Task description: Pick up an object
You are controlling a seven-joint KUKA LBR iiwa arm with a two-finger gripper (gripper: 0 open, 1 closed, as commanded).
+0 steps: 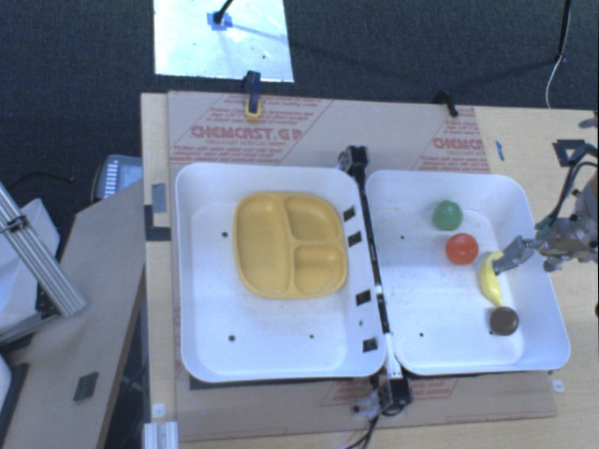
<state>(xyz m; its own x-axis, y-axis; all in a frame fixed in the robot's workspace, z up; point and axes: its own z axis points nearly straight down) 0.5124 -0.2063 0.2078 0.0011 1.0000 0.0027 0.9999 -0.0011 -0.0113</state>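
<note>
Yellow divided plate [288, 245] in left white bin [201, 279], bench [318, 124] beneath.

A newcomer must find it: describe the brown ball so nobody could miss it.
Look in the right bin, along its right side. A banana lies there; the brown ball sits just below it, nearest the front edge. It is the only dark, brown piece beside green, orange and yellow ones.

Lab: taped bins [281, 368], calibration sheet [222, 24]
</note>
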